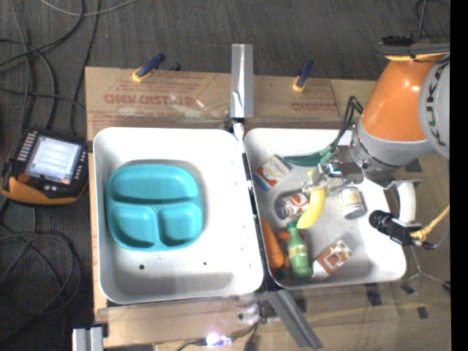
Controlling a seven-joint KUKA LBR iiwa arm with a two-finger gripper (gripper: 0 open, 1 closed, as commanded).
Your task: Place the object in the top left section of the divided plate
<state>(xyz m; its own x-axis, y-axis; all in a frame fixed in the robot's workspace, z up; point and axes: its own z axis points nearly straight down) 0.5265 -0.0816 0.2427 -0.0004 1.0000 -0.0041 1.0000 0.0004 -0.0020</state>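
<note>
Two white bins on a cardboard-topped bench: teal divided plate [154, 204] bare in left bin [175, 280], gripper [327, 178] low over right bin's [380, 269] clutter, fingers seemingly touching the banana [314, 205], closure unclear, nothing delivered yet.

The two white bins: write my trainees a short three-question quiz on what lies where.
1. True or false: the blue divided plate lies in the left bin.
2. Which lies just left of the green bottle in the right bin? A) carrot B) spoon C) cup
3. Fill in: the gripper hangs just above the yellow ____.

Key: 1 true; 2 A, the carrot; 3 banana.
</note>
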